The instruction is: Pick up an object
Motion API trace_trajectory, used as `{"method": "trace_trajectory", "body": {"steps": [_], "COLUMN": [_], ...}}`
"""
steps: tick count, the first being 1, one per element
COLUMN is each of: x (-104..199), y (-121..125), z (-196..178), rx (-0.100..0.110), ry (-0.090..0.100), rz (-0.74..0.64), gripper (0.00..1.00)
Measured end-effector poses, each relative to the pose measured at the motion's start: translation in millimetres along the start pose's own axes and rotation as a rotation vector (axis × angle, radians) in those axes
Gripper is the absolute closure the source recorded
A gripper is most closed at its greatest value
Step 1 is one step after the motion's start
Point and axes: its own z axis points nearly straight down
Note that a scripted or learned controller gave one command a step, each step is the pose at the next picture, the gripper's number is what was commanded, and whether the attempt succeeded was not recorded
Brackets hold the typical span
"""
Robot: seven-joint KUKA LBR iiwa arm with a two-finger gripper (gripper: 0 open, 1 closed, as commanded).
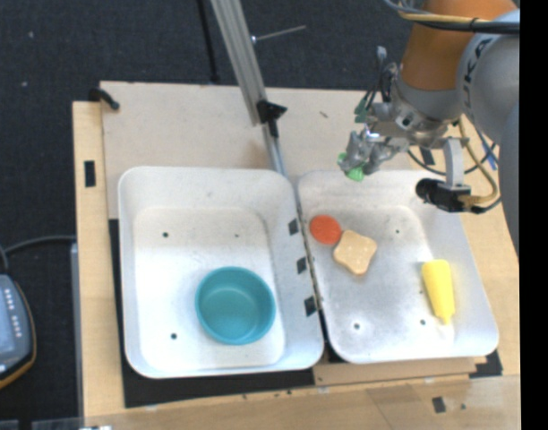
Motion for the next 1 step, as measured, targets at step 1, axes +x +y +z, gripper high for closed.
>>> {"method": "trace_trajectory", "body": {"steps": [1], "x": [49.9], "y": [-10.1], "z": [-0.3], "rx": [-0.001], "ry": [-0.001], "rz": [0.005], "gripper": [1.0]}}
